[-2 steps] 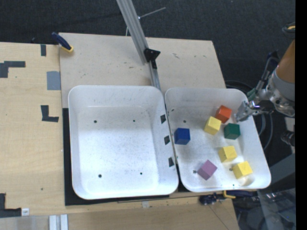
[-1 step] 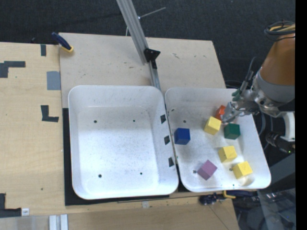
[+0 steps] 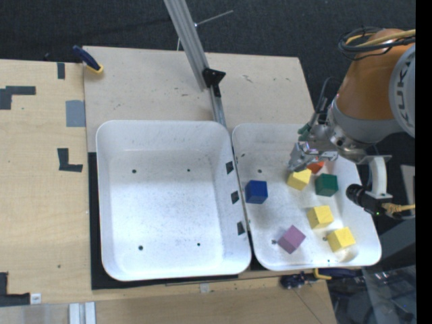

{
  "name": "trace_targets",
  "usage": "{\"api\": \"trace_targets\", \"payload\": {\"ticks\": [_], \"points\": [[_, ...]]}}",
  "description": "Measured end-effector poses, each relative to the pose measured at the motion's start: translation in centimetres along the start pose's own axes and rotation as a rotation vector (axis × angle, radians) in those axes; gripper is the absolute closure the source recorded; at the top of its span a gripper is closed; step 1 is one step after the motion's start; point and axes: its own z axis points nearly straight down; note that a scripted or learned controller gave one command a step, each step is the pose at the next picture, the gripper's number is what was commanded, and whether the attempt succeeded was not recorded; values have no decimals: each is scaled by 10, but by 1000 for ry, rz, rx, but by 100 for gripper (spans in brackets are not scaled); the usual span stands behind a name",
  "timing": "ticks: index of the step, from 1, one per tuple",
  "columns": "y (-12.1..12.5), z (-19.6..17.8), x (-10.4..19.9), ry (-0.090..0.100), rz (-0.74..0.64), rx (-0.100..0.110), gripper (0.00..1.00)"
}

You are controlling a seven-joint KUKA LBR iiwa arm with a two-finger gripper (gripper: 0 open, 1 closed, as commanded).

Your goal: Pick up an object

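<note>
The right bin [image 3: 270, 140] holds several small blocks: a blue cube [image 3: 256, 192], a purple cube [image 3: 291, 239], a green cube [image 3: 327, 185], and three yellow blocks [image 3: 300, 179], [image 3: 320, 216], [image 3: 341, 238]. A bit of red-orange [image 3: 317, 167] shows just under the wrist. My gripper [image 3: 305, 162] hangs low over the upper right of this bin, directly above the uppermost yellow block and beside the green cube. The arm's bulk covers the fingertips.
The left bin [image 3: 108, 140] lies beside the right one, sharing a middle wall with black clips. A slanted metal pole [image 3: 192, 42] rises behind the bins. A blue and yellow tool [image 3: 88, 59] rests on the bench at the far left.
</note>
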Motion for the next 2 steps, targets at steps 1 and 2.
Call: {"api": "trace_targets", "payload": {"ticks": [1,2], "points": [[-19,3,53,0,1,2,100],[-28,7,97,0,1,2,100]]}}
